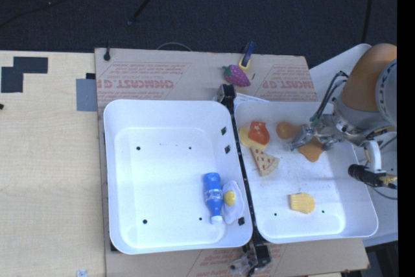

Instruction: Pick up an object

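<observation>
Two white bins sit side by side on cardboard over a wooden bench, with dark floor behind. The left bin point(130, 139) holds one blue bottle point(212, 194). The right bin point(337, 217) holds six food toys, including a yellow piece point(301, 203). The arm point(369, 84) reaches in from the right; its gripper point(305, 138) is low beside an orange piece point(311, 151), and I cannot tell its state.

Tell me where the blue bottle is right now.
The blue bottle lies in the left bin, near its lower right corner, beside a small yellow toy.
</observation>
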Available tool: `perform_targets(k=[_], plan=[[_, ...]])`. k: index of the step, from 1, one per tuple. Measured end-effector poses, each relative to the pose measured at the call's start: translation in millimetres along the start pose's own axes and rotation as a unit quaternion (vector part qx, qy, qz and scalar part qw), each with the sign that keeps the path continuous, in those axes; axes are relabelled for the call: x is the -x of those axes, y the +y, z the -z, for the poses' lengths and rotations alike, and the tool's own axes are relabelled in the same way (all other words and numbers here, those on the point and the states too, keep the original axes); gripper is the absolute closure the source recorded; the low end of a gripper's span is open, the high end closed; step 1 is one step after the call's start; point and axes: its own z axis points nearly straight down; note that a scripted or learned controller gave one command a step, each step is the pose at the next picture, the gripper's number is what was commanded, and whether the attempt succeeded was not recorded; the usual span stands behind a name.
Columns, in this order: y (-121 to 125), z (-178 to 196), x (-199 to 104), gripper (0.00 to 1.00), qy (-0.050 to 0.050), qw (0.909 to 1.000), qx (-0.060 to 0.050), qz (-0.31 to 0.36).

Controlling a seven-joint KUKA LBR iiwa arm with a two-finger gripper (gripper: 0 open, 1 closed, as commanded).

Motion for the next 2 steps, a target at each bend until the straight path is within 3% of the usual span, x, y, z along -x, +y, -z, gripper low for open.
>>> perform_targets(k=[1, 2], plan=[[27.7, -0.3, -80.0, 0.00, 0.002, 1.0000, 0.001, 0.004], [26.9, 10.6, -75.6, 1.00, 0.001, 1.0000, 0.000, 0.002]])
